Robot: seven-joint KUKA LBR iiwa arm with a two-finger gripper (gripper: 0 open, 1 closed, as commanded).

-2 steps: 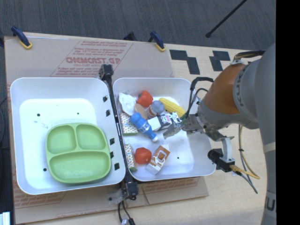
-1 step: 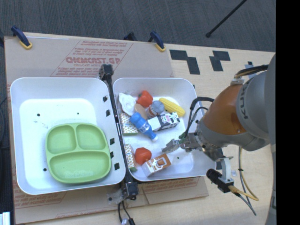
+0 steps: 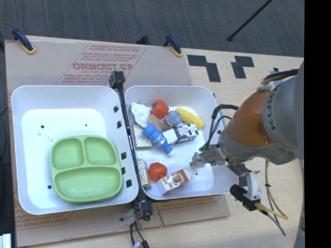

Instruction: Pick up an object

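Over the right-hand part of the right bin, hung with the gripper low above bare white floor, wrist and orange band trailing off to the right. Could not tell the state of the jaws, spread or pressed together: too small and too dark against the wrist. Gripped nothing that could be seen; no object lay between them.

Just down and left of the jaws, apart from them, lay a brown-and-white carton, tilted, with a red round object touching its upper left corner. Up and left of the jaws, near but not touching, lay a black-and-white carton beside a blue bottle on its side. Further up from the jaws sat a yellow corn-like piece, a grey-topped can, a red pepper-like piece and a crumpled white thing, all crowded together at the bin's far end. Along the bin's left wall, well left of the jaws, lay a patterned packet.

Well apart to the left of the jaws, across the black divider, rested a green divided plate in the left bin. Far up and left of the jaws showed cardboard with red print under the bins.
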